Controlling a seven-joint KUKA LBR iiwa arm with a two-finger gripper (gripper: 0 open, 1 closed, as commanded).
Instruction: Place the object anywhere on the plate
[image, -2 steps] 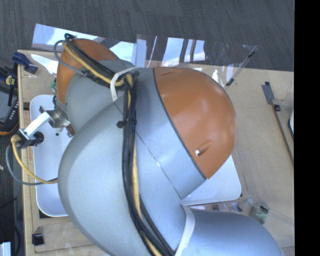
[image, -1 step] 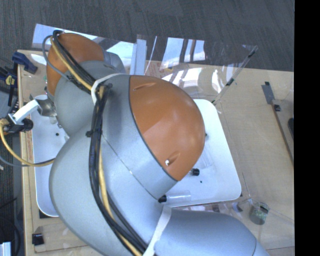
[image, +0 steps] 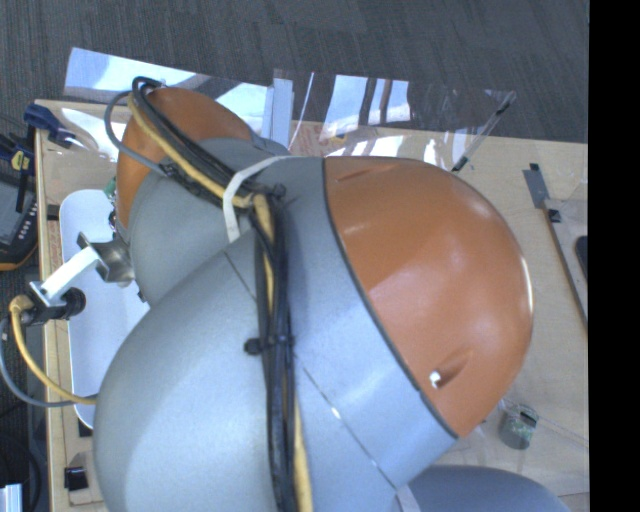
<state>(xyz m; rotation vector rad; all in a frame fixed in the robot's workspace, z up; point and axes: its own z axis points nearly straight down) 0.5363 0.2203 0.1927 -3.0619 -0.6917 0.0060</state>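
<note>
Arm (image: 330, 330) leaned low over left bin (image: 85, 300), presumably reaching down for the pick | pincer state: cannot tell, arm body covered it | object and plate hidden under arm | cables (image: 270, 300) strapped along arm | desk (image: 560, 250) visible right.

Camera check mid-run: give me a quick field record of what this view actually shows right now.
arm: grey and orange body close under the camera, covering most of the bench
cables: black and yellow bundle running along the arm, tied with a white strap
bin: white rim visible at left
plate: hidden, cannot tell
object: hidden, cannot tell
pincer: cannot tell its state
</note>
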